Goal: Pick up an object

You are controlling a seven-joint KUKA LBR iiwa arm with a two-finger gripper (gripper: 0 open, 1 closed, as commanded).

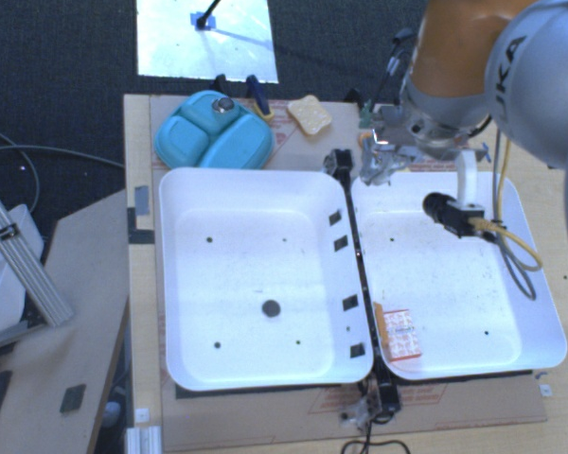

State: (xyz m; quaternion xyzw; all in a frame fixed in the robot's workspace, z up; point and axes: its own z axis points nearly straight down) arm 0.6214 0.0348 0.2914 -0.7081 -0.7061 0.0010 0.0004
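Arm [511,55]: grey with an orange band, reaching in from the right above the right bin's far edge.
Pincer [377,170]: low over the right bin's far left corner, near the divider; finger state unclear.
Right bin [540,334]: holds a small orange-and-white packet [399,333] near its front left corner.
Left bin [185,253]: holds a small dark disc [271,307] toward the front middle.
Tabletop [142,149]: behind the bins lie a blue lidded container [213,132] and a yellow sponge [310,114].
Cable [516,253]: yellow, looping from a black part on the arm over the right bin.
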